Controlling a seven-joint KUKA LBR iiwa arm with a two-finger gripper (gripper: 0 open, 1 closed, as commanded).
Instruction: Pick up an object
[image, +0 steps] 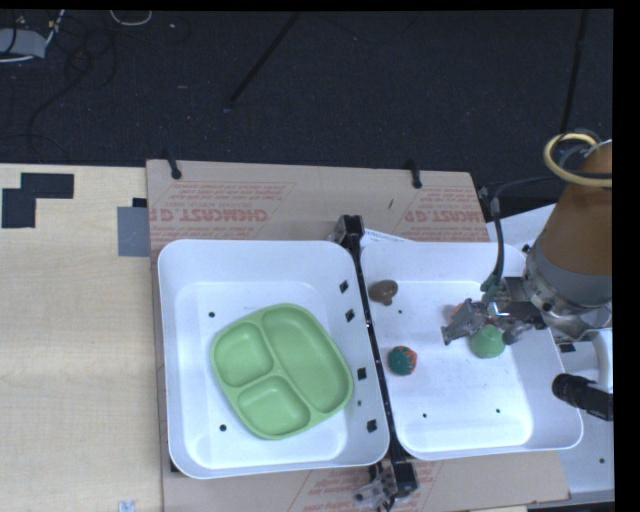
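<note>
White bins (200, 290) on cardboard (300, 200), wooden bench (70, 350).

You are looking at two white bins (190, 290) that appear to be smooth plastic with a faint sheen. In the left one, the green divided plate (282, 371) is showing the same moulded plastic look, slightly glossy. The board beneath (300, 200) is reading as matt brown cardboard with red print, and the bench (70, 350) as pale wood-grain laminate. The gripper (480, 325) is looking like dull grey metal, and the green ball (488, 343) beside it is appearing matt. The arm's orange band (585, 230) is looking smooth.
</note>
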